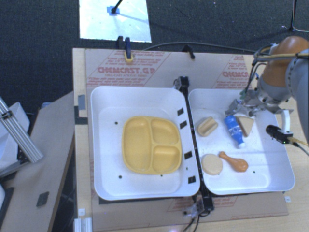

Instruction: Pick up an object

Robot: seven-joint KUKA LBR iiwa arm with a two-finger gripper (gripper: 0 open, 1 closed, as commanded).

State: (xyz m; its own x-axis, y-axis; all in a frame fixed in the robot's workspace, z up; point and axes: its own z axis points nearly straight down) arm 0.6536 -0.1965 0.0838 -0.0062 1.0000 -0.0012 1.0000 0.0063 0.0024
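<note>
seemingly blue bottle (234, 130) lies lengthwise, cap upper-left.

The arm (285, 66) ran off the frame's right edge, its gripper (240, 106) was too small and cluttered to tell how its fingers stood, the grey metal frame (17, 132) at left was cut by the edge, and the blue bottle's (234, 130) label was unreadable.

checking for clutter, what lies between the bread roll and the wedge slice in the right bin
In the camera view, the blue bottle lies between the bread roll and the wedge slice, slanted, its lower end past the wedge.
</note>
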